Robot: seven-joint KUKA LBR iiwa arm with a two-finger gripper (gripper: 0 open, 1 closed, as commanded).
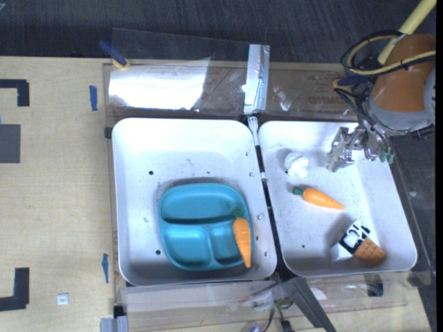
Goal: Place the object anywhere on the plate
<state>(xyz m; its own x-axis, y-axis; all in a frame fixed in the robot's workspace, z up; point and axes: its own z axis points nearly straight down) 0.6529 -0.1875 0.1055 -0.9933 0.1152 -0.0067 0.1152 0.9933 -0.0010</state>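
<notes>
Nearest in the right white bin [398, 254] lies a tan waffle cone toy with a black-and-white top [361, 243]. In the left bin, an orange plastic carrot [242, 241] rests on the right edge of the blue divided plate [201, 227]. Another orange carrot with a green tip [318, 197] and a small white lump [297, 164] lie farther. Whether the gripper [344, 159] is clenched, I cannot tell.

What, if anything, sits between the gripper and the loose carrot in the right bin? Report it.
A small white object lies just left of the gripper and above the carrot, beside the straight path rather than squarely on it. Nothing else visible stands between them. The bins' shared wall separates that carrot from the blue plate.
</notes>
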